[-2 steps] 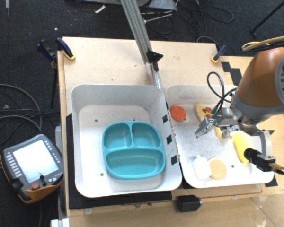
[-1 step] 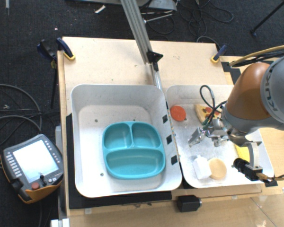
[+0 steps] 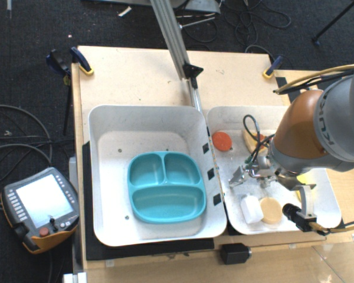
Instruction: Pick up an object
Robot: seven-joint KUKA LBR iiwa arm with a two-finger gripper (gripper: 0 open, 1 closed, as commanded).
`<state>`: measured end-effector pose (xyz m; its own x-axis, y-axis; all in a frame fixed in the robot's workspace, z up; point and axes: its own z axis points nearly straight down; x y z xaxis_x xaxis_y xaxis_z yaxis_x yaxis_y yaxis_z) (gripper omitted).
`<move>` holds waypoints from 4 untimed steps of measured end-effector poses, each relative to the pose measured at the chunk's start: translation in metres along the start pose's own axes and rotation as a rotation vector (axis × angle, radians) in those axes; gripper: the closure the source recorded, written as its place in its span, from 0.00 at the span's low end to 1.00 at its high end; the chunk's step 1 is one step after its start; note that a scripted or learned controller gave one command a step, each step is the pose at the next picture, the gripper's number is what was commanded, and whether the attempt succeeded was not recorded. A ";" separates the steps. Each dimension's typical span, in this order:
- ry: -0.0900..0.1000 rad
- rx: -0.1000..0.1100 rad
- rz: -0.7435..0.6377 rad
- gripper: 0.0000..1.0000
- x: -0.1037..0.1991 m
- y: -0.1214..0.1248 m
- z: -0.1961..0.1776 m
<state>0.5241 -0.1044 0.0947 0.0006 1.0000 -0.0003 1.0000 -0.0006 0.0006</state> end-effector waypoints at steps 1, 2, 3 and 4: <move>0.000 -0.002 0.000 1.00 0.000 0.001 -0.011; -0.001 -0.004 -0.003 1.00 -0.001 0.009 -0.056; -0.002 -0.007 -0.004 1.00 -0.003 0.014 -0.120; -0.001 -0.004 -0.004 1.00 -0.003 0.015 -0.152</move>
<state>0.5390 -0.1071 0.2465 -0.0031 1.0000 -0.0015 1.0000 0.0031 0.0049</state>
